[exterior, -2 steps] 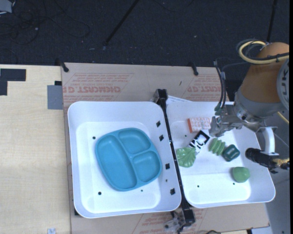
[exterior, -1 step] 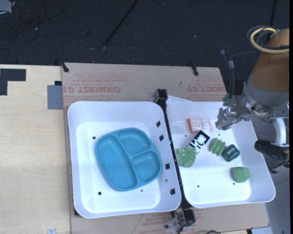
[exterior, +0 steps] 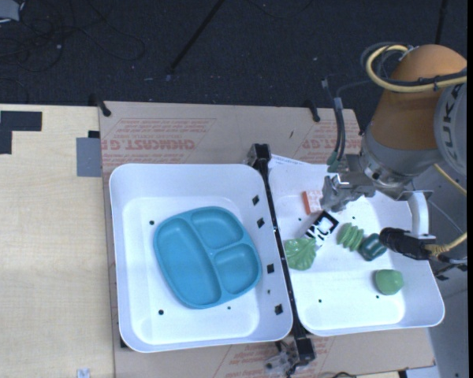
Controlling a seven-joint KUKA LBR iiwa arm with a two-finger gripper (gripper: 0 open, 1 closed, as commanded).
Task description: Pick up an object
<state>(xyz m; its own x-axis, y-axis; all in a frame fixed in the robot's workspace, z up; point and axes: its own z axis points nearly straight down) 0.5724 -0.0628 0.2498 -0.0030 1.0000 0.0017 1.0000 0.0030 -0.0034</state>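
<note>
Arm reaches in from the right, and the pincer is down over the back half of the right bin.

Pincer state: can't tell from this angle whether it's released or clenched, since the wrist body blocks the tip. I can't see anything gripped in it.

Nearest thing is a small black-and-white piece, lying tilted on the bin floor just in front of the pincer, toward the divider. It's very close, but I can't say if they touch.

Other loose things in the right bin:
- orange piece, small, just beside the pincer on the divider side
- green leaf shape, near the divider, touching or almost touching the black-and-white piece
- ridged green piece, right of the black-and-white piece
- dark teal piece, right up against the ridged one
- green lump, alone toward the front right corner, well apart from the pincer

All of them sit on the bin floor.

Left bin holds a blue divided plate, lying flat at a slight angle.

Both bins sit on a cardboard sheet on the pale desk.
</note>
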